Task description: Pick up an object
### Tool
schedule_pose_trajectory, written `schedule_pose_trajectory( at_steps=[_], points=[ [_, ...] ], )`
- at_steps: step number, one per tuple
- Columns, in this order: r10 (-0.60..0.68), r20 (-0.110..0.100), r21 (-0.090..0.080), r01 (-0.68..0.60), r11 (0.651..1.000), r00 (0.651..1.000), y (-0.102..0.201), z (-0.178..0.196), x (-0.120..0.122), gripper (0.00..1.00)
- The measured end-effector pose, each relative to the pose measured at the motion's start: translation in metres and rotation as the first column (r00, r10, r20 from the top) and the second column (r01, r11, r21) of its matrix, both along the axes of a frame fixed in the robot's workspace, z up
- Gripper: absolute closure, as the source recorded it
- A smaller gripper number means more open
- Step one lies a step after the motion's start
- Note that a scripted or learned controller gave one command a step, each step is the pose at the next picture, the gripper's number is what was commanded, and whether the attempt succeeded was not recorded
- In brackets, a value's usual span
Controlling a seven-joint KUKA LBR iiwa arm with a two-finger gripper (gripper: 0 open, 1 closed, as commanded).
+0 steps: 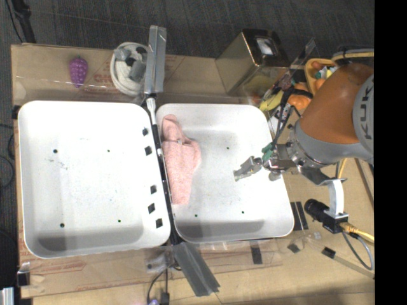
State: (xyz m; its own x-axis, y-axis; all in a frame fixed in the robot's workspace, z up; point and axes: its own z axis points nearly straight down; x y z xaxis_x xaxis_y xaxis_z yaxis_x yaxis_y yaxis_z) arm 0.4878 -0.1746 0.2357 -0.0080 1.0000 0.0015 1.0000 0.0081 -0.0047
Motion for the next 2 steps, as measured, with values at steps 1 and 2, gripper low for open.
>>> schedule_pose_trajectory(
  at_steps=[1,2],
  points=[
    [0.054,-0.001,-0.001,-0.054,0.999,0.999,0.025,-0.088,0.083,0.0],
    [0.153,0.002,-0.001,-0.153,0.988,0.988,0.043,-0.108,0.152,0.0]
  ],
)
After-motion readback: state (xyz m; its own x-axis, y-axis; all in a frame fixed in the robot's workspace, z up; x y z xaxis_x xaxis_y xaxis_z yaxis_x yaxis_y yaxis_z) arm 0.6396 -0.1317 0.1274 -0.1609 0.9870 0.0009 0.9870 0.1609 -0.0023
